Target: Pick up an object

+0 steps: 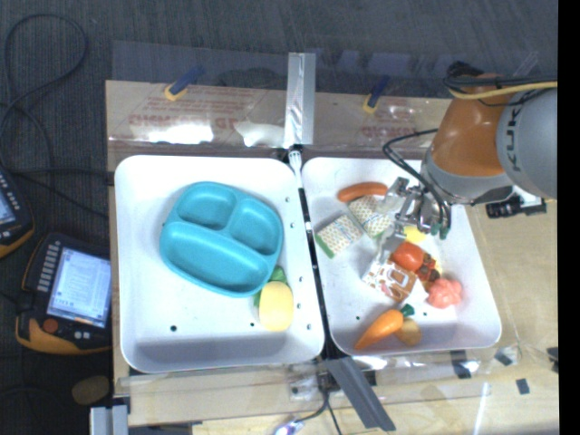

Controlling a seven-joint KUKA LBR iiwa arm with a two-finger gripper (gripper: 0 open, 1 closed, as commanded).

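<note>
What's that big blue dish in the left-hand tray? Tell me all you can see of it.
The blue plate is a sectioned dish, turquoise, and looks like smooth moulded plastic. Raised ridges split it into three compartments: one large, two smaller. It has rounded corners and lies flat, right way up, turned at a slant in the left bin, towards the far side. Nothing lies in its compartments. At its near right corner a yellow lemon-like toy sits against its rim, with a bit of something green beside it.
</note>
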